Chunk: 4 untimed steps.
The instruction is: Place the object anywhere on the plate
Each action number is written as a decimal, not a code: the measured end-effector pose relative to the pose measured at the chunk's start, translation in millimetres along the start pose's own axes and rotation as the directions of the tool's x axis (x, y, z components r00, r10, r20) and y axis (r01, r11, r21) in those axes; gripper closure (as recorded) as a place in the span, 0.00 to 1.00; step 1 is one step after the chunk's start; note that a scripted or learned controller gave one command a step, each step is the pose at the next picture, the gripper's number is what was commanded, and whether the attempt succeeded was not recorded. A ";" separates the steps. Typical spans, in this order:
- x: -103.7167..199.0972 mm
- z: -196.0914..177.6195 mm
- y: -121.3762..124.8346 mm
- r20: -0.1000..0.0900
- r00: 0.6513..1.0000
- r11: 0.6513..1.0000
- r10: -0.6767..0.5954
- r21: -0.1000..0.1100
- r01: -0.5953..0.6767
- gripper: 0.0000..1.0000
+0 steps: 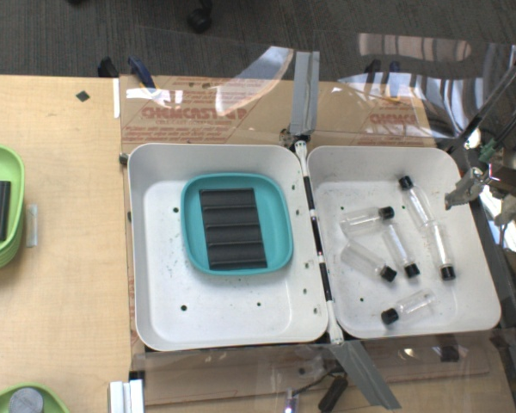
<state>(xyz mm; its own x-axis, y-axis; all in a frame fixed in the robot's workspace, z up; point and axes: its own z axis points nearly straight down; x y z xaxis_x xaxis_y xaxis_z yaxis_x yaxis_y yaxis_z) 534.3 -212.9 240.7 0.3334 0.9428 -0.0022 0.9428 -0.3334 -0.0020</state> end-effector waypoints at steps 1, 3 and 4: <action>17.6 -80.2 26.5 0.000 0.995 0.995 0.100 0.001 -0.100 0.00; 46.3 -166.8 115.9 0.000 0.948 0.948 0.317 0.001 -0.317 0.00; 35.1 -188.1 104.9 0.001 0.896 0.896 0.444 0.002 -0.444 0.00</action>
